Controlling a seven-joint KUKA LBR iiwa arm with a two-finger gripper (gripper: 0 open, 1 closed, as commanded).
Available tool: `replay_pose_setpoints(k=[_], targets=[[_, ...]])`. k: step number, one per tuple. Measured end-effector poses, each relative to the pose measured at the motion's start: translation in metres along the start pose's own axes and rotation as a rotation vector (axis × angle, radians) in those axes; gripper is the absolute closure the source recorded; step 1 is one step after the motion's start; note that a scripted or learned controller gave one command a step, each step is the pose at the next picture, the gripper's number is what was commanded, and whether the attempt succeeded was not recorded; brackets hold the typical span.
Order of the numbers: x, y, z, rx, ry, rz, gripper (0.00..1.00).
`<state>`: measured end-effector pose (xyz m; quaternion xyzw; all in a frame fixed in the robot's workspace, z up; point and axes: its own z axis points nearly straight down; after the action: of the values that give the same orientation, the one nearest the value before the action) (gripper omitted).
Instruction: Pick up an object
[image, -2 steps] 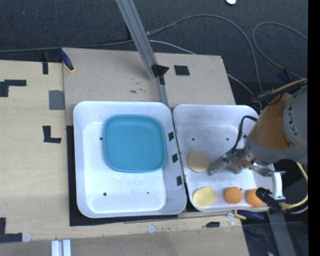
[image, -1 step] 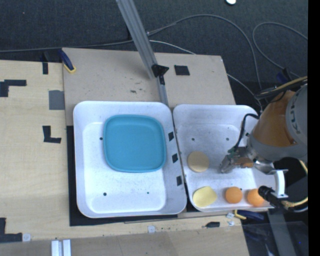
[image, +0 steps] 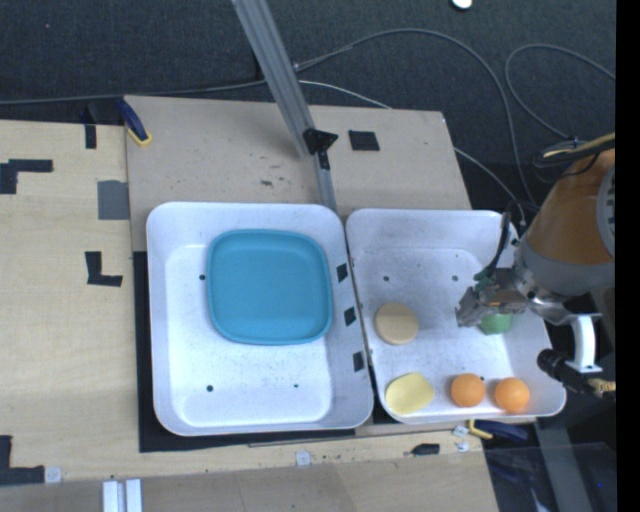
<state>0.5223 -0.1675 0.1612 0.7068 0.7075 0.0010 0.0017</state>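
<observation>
Front row, right bin: yellow piece, two orange balls (lower right of frame).
Mid bin: tan disc.
End effector: over green object; finger state cannot be told.
Left bin: blue plate.

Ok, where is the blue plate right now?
The blue plate lies flat in the left bin, toward its far side, apart from the gripper.
</observation>
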Motion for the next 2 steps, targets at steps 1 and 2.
replay_pose_setpoints(k=[1, 2], targets=[[-0.004, 0.004, -0.043, 0.001, 0.000, 0.001, 1.00], [-0.004, 0.005, -0.074, 0.002, 0.001, 0.000, 1.00]])
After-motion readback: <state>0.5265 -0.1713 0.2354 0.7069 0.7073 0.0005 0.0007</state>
